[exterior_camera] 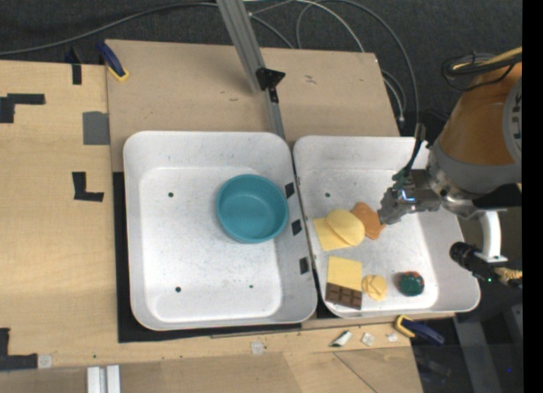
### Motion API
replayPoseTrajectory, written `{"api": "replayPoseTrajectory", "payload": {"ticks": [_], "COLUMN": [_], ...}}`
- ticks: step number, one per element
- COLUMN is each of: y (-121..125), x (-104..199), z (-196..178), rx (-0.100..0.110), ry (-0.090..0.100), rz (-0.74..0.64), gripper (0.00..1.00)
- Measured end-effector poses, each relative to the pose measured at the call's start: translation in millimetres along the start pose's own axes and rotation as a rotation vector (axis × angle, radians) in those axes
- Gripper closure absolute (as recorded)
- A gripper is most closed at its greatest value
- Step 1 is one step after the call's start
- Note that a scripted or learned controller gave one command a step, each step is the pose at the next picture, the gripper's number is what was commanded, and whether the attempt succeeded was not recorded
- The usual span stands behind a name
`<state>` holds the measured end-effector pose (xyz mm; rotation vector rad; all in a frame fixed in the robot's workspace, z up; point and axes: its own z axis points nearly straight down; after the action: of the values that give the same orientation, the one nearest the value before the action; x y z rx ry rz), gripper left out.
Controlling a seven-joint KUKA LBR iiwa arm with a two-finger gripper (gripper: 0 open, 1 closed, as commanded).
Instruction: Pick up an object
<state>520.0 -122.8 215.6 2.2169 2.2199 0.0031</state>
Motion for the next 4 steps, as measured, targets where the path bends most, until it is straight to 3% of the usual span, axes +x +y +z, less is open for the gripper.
{"api": "replayPoseTrajectory", "payload": {"ticks": [1, 4], "y": [4.4, -9.4], "x": [0.6, 150.9], "z": [-62.9, -22.5], "rx": [-0.001, 0.009], "ry": [0.0, 0.003], "rz": [-0.001, -0.005], "gripper": [1.0, 1.0]}}
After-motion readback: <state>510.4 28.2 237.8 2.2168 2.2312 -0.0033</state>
